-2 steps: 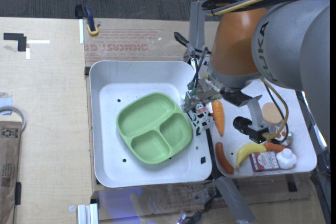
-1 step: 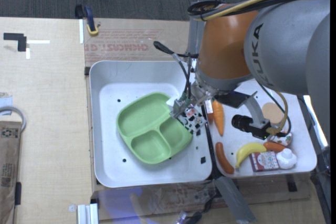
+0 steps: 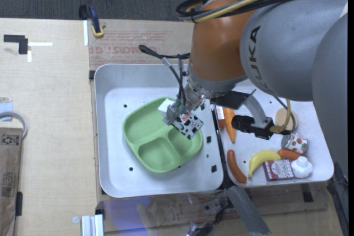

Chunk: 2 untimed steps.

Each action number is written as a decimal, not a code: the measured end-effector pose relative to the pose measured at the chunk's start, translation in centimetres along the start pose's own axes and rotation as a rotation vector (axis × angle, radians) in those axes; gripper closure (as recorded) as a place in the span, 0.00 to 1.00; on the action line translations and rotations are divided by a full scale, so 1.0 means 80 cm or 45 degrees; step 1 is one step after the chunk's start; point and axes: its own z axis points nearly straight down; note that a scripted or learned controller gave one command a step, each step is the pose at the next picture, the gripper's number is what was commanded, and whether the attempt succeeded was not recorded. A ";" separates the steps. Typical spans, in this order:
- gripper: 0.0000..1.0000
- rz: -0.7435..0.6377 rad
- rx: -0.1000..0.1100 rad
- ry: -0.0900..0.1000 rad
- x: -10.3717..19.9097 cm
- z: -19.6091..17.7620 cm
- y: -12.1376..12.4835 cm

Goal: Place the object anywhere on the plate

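The gripper point(image 3: 178, 113) hangs over the right part of the plate point(image 3: 149, 143), at a small white block with black spots point(image 3: 190, 126); whether it is grasping the block I cannot tell. The plate is smooth green plastic, rounded, split into compartments, lying in the left bin point(image 3: 110, 174). The right bin point(image 3: 321, 146) carries a carrot point(image 3: 229, 125), a sausage point(image 3: 237, 167), a curved banana point(image 3: 261, 160) and a red carton point(image 3: 278, 170).
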 end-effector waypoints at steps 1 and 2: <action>1.00 0.152 -0.002 -0.002 0.026 -0.183 -0.042; 1.00 0.270 0.003 0.000 -0.014 -0.081 -0.110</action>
